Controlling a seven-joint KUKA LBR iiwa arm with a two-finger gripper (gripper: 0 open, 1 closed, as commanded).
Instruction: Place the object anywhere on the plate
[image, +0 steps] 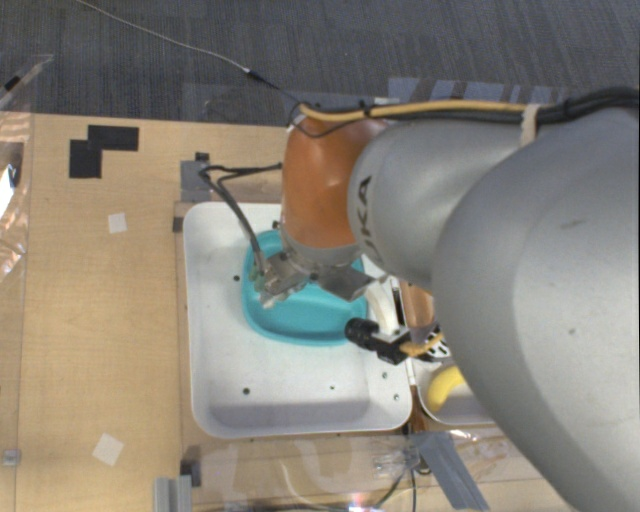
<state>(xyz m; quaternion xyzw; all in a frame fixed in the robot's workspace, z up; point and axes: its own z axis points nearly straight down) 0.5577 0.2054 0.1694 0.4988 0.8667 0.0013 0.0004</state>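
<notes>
One gripper (272, 283) over teal plate (300, 318); object's axis unclear.

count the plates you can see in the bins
1. A teal plate lies in the left bin, partly under the claw and the arm. The arm covers most of the right bin, so another could be hidden.

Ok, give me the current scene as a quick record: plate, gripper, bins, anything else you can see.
plate: blue plate, in the left bin, partly covered by the arm
gripper: gripper low over the plate's left part; held object not discernible
arm: grey arm with orange band reaching in from the right
right bin: yellow object showing under the arm
</notes>
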